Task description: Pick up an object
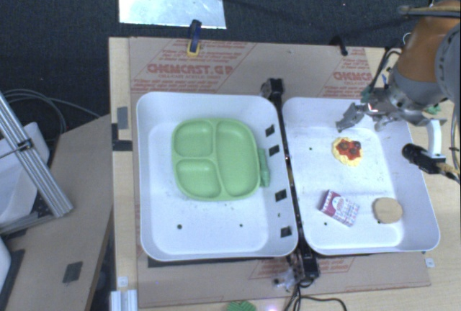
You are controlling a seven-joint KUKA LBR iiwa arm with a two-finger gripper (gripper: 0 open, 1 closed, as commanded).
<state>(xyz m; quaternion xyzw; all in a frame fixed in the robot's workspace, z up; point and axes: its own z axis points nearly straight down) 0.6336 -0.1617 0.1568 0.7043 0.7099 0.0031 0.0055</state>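
The grey arm with its orange band reached in from the right, and its two-finger gripper (365,117) hung over the far part of the right shallow white bin (414,234). Its fingers stood spread apart with nothing between them. Just beside and nearer the camera lay a small yellow toy with a red top (348,150), apart from the fingertips. Farther toward the near wall sat a maroon and white printed packet (339,207) and a round tan cookie-like disc (387,210), near each other. The left shallow white bin (155,230) held a pale green plastic divided tray (216,159), lying flat.
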